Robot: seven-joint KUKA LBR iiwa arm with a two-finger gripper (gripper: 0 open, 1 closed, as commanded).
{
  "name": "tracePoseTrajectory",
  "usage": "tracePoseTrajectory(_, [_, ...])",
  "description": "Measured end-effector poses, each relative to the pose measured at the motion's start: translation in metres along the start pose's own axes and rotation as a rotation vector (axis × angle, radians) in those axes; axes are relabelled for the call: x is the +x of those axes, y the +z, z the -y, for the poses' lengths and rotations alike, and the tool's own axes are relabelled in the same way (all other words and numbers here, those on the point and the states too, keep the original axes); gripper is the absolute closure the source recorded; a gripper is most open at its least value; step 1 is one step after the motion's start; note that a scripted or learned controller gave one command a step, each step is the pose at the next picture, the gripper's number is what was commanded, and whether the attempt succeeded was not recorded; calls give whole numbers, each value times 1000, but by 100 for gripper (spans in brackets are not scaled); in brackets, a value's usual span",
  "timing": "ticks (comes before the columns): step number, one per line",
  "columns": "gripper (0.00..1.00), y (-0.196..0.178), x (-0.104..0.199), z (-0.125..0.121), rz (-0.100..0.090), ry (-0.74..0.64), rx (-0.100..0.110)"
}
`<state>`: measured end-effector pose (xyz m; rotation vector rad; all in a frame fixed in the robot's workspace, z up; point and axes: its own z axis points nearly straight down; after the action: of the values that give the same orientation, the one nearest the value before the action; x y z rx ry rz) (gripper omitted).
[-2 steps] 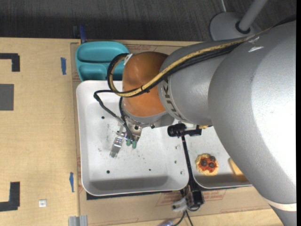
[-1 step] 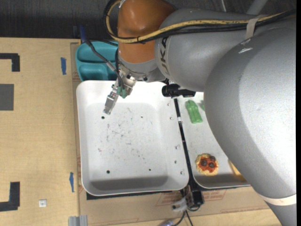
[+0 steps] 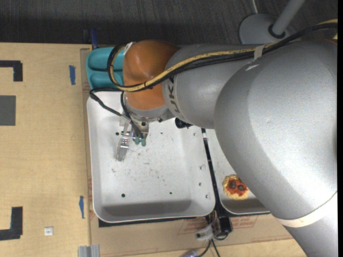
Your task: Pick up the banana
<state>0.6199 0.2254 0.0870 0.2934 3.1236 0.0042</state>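
Observation:
My gripper (image 3: pixel 131 142) hangs low over the upper left part of the left white bin (image 3: pixel 161 197), below the orange band (image 3: pixel 147 71) of the wrist. One silver finger (image 3: pixel 122 149) points down-left and a second finger with a green tip (image 3: pixel 141 140) stands to its right. The gripper is open, and only bare bin floor shows in the gap. The big grey arm (image 3: pixel 257 116) hides most of the right bin and the left bin's far right corner.
A small round toy pizza (image 3: pixel 236 187), red and yellow, lies at the near left of the right bin (image 3: pixel 241 210). Two teal cylinders (image 3: pixel 102 68) sit by the left bin's far left corner. Dark specks dot the left bin floor. The wooden bench (image 3: pixel 43 159) spreads to the left.

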Motion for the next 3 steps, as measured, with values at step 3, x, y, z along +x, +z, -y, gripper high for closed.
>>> tracePoseTrajectory(3, [0,-1,134,33,3,-381,-2])
